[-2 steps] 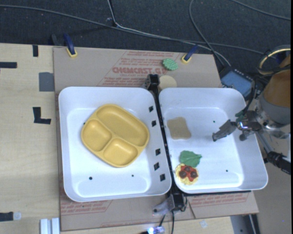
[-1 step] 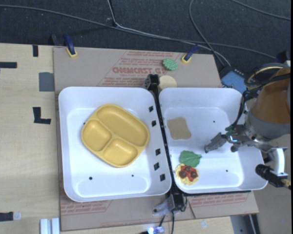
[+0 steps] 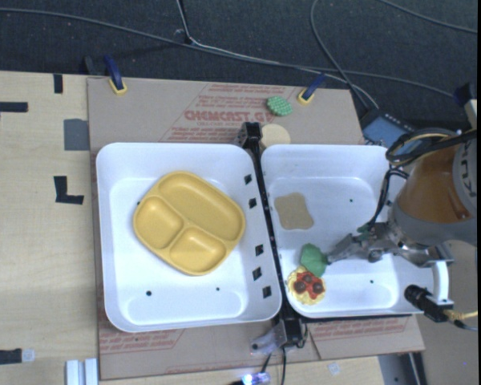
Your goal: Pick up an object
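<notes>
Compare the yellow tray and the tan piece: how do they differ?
The yellow tray lies in the left bin; the tan piece lies in the right bin. The tray is far larger than the tan piece. The tray is bright yellow with three compartments; the tan piece is a dull, flat patch with none. Both lie flat on a bin floor, apart from the gripper.

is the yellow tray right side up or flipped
Right side up: the yellow three-compartment plastic tray shows its hollow sections facing up in the left white bin.
</notes>
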